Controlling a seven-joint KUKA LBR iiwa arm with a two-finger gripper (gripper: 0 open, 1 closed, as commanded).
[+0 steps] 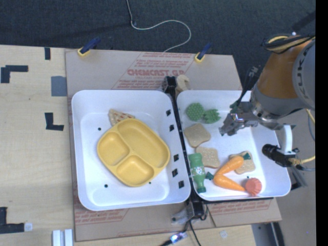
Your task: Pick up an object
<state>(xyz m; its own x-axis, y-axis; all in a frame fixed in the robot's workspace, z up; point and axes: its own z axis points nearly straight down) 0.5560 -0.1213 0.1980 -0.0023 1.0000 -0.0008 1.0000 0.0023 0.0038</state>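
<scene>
The right bin (pixel 266 188) holds green broccoli (pixel 201 113), two slices of bread (pixel 197 135) (pixel 208 157), a green bottle (pixel 197 171), two orange carrots (pixel 229 164) (pixel 228 183), a cracker (pixel 246 163) and a red strawberry (pixel 253 186). My gripper (pixel 229 126) hangs over the middle of this bin, right of the broccoli and above the carrots. Nothing shows between its fingers.
The left bin (pixel 82 106) holds a yellow divided plate (pixel 133 152) with a waffle piece (pixel 119 117) tucked behind it. Black clips (pixel 169 84) join the bins along the middle wall. A white cable (pixel 164 27) lies on the dark mat behind.
</scene>
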